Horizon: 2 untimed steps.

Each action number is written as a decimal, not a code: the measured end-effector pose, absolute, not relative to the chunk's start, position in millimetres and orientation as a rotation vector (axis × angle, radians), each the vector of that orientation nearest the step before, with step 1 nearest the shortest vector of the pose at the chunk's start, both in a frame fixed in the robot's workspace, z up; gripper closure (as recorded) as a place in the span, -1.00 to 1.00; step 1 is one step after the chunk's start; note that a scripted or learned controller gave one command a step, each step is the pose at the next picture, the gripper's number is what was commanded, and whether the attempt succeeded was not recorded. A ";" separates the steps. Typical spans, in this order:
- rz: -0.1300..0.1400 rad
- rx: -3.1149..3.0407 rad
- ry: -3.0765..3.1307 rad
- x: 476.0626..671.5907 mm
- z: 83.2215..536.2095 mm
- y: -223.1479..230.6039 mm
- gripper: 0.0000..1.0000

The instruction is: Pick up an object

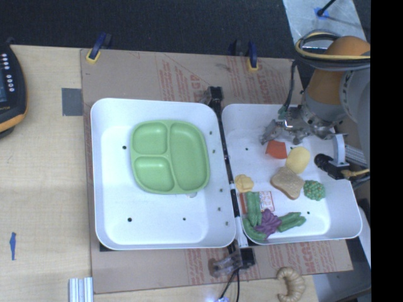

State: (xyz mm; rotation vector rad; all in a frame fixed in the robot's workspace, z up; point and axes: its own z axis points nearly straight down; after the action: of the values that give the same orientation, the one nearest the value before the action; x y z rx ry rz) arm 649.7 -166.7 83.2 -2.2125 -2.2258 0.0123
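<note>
Orange block (276,148) lies just under our gripper (284,131), whose fingers spread wide, presumably to straddle it.

Arm (334,74) cut off at the right, upper links out of frame. Fingers of gripper (286,131) a dark tangle above the red block (276,148), too blurred to tell whether spread or closed. Top edge of red block shaded by gripper, contact impossible to judge. Card (267,200) half covered by green pieces (253,207) and purple toy (269,221); print unreadable. Black device (10,87) sliced by left edge, buttons too small to read. Curled tan thing (291,283) at the bottom, kind unclear. Metal strip (80,288) clipped by bottom edge. Clamp (228,264) below the bins blurred.
</note>
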 end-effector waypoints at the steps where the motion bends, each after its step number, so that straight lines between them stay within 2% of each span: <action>1: 0.008 -2.209 -2.227 626.1 91.6 -130.0 -1.00; 2: 0.008 -2.211 -2.228 627.5 102.8 -132.6 1.00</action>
State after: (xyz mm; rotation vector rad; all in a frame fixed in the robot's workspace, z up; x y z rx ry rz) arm 627.5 -132.6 102.8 -2.2109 -2.2281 0.0083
